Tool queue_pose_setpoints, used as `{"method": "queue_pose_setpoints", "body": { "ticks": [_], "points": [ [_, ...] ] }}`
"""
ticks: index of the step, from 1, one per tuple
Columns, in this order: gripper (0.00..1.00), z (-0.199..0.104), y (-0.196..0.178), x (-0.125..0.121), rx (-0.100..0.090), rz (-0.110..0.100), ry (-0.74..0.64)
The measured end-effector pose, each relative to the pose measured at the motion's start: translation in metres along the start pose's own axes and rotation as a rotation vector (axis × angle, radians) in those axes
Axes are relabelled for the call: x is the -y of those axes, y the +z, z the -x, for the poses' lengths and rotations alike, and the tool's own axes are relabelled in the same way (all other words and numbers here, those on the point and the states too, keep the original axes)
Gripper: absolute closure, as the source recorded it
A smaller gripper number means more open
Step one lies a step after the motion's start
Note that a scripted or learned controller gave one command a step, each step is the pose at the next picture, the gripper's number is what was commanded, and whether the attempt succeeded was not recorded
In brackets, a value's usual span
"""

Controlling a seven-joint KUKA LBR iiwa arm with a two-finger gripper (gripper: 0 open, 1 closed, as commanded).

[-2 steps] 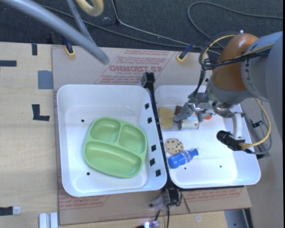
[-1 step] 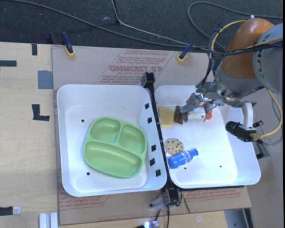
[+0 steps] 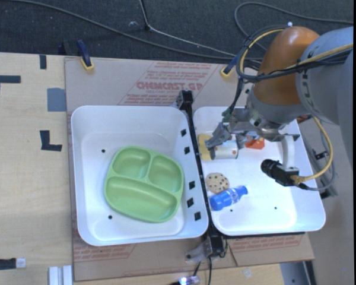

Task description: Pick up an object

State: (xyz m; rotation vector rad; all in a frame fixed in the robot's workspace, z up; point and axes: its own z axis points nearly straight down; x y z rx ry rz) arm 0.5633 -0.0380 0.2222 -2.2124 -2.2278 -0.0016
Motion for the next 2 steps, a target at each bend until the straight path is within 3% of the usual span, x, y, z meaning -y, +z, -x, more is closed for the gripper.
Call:
{"method": "queue_pose_setpoints", "body": {
  "ticks": [1,2],
  "points": [
    [1.00,-0.051,0.011,0.016,0.001,-0.003,0.002],
    [1.00,-0.098,-0.003,0.029,0.000,-0.001,0.000]
  ]
}}
